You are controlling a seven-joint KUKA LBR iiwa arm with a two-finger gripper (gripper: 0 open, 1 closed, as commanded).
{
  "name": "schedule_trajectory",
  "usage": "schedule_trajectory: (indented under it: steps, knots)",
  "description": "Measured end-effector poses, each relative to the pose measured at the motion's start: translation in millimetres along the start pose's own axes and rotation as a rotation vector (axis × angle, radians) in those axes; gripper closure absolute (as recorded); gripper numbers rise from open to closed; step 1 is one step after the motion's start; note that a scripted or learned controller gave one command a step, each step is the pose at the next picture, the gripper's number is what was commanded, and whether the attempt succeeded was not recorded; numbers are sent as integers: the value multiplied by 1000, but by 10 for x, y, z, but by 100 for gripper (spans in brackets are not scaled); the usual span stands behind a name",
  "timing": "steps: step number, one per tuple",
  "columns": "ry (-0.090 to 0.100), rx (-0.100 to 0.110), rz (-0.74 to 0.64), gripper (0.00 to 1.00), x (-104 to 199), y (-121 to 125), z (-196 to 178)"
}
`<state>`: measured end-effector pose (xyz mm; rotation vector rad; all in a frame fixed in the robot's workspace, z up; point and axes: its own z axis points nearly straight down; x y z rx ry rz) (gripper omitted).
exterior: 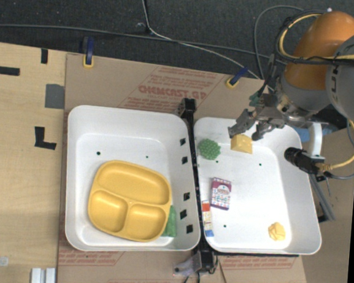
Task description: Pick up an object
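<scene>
The gripper hangs over the far edge of the right bin, its two fingers spread, with a yellow block lying just below them, not between them. A green bumpy ball sits near that bin's far left corner. A small purple-and-white box lies by its left wall, a thin tube along the wall closer to the near edge. A small yellow lump rests toward the near right corner. The left bin holds a yellow divided tray with a green item touching its right edge.
</scene>
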<state>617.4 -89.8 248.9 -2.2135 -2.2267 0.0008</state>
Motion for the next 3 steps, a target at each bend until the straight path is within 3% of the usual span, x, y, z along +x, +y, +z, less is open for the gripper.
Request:
schedule_trajectory:
  steps: [3]
  knots:
    - [-1,2,1,100,1476,-345,325]
